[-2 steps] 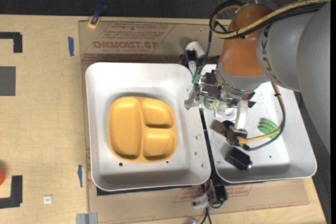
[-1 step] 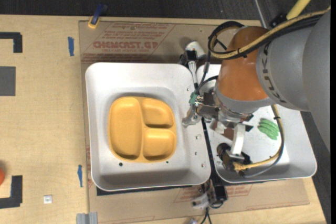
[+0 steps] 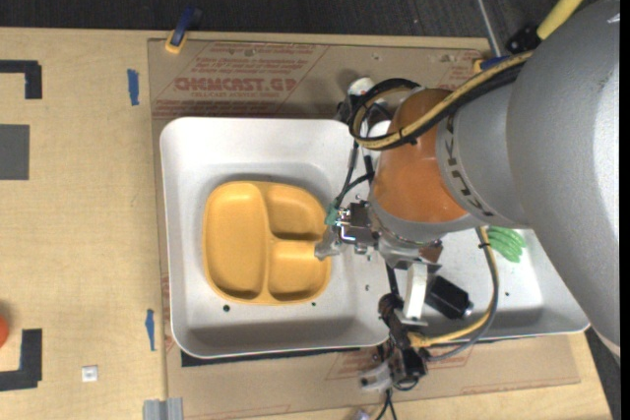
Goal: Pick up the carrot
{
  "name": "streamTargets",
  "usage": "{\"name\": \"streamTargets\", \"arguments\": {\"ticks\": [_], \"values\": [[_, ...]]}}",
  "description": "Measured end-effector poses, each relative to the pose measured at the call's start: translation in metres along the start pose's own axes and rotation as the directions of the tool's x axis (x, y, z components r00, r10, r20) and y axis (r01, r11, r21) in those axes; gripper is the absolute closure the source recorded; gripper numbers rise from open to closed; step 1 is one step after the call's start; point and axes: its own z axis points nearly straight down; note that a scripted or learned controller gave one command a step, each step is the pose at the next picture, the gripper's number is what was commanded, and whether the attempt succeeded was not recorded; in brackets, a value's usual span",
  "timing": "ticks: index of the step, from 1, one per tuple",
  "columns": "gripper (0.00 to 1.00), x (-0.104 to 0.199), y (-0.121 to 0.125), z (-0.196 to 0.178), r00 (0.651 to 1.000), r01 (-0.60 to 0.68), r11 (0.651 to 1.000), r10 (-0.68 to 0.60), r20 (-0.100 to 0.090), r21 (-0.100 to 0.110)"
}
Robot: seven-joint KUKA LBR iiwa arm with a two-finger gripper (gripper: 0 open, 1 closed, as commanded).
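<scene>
My arm reaches in from the right, its grey body and orange wrist band (image 3: 418, 182) covering most of the right bin (image 3: 532, 305). The gripper (image 3: 379, 246) hangs under the band, above the rim shared by the two bins, and the wrist hides it from above. A small green, striped piece (image 3: 507, 243) pokes out beside the arm in the right bin; it may be the carrot's leafy top, but whatever it belongs to is hidden under the arm.
A yellow divided plate (image 3: 264, 239) lies in the middle of the left bin (image 3: 187, 211). Both bins rest on a brown cardboard sheet (image 3: 236, 79) on the bench. Cables hang off the wrist near the front rim (image 3: 404, 354).
</scene>
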Motion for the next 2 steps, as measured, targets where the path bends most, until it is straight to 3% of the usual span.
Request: {"name": "streamTargets", "arguments": {"ticks": [1, 2], "values": [[0.00, 0.003, 0.002, 0.006, 0.992, 0.127, 0.992, -0.127, 0.001, 0.008], [1.00, -0.013, 0.004, -0.003, 0.994, 0.108, 0.994, -0.108, 0.025, 0.009]]}}
